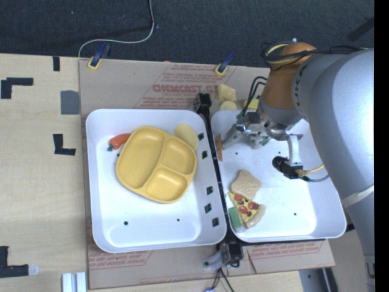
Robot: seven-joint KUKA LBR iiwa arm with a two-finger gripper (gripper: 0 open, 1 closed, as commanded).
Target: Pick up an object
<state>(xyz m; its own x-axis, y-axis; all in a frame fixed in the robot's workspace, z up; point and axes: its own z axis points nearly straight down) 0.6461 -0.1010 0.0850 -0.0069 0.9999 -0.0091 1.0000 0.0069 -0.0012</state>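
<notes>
Near right bin (316, 224): two toy foods lie at its near-left corner, a pizza slice (248, 213) and, touching it on the far side, a sandwich piece (245, 184); bare white floor stretches right of them to the rim.
Left bin (146, 233): one yellow divided plate (157, 163) sits mid-bin, with bare floor along the near edge.
Around the plate: one orange carrot-like piece (119, 140) at its far-left edge, one pale yellow piece (186, 135) at its far-right edge, close to the divider between bins.
Jaws (243, 132): low over the far-left part of the right bin, well apart from the pizza and sandwich; cannot tell whether they stand apart or together.
Far rim: two pale yellow pieces (227, 97) lie just beyond the right bin on the table (36, 181).
</notes>
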